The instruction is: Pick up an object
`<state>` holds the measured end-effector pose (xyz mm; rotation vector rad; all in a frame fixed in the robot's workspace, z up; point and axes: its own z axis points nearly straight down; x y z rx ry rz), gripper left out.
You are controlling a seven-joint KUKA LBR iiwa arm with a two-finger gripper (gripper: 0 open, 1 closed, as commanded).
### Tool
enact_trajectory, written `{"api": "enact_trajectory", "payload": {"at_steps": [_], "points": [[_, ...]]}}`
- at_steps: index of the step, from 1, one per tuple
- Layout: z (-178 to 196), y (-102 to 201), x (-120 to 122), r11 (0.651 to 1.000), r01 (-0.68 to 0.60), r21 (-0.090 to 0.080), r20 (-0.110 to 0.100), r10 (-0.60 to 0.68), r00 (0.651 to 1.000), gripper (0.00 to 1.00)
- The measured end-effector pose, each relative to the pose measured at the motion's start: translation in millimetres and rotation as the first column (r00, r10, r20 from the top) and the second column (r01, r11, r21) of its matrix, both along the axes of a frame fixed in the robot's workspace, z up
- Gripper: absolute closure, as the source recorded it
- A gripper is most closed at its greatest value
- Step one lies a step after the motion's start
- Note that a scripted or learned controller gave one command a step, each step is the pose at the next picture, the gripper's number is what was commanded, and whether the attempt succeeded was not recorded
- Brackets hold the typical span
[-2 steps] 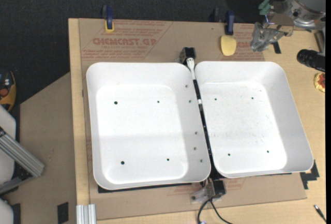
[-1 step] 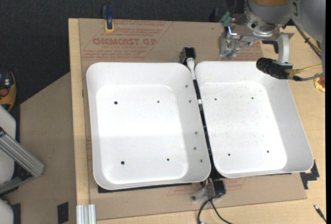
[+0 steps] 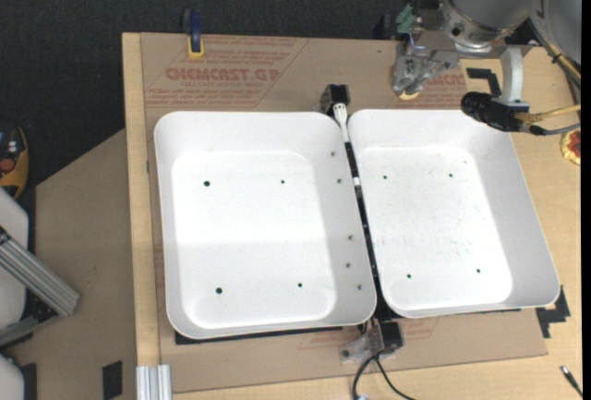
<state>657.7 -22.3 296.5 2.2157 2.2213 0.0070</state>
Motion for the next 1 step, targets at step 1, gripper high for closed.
{"api": "enact_trajectory", "payload": {"at_steps": [1], "points": [[27.3,-11.6,-40.9,1.000,0.004,0.000,-0.007,-0.004,1.000,1.00]]}}
